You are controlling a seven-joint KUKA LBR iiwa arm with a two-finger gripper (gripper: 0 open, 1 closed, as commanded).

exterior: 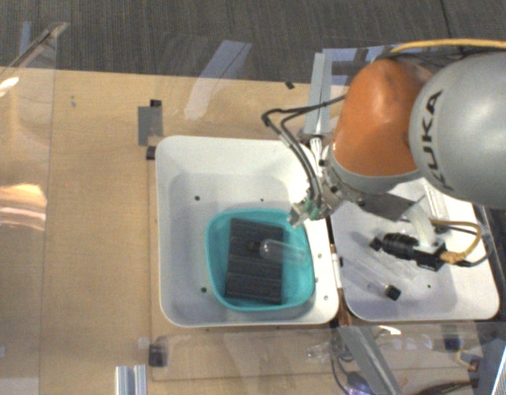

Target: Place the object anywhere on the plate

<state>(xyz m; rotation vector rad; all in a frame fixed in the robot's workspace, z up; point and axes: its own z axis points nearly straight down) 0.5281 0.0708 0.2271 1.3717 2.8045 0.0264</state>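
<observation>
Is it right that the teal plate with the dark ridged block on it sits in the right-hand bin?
Not quite. The camera view shows the teal plate, with the dark ridged block on it, sitting in the left-hand bin, not the right-hand one. The rest is right.

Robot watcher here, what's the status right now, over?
Gripper over teal plate's right rim. Dark ridged block lying on plate in left bin. Nothing blocking.
</observation>
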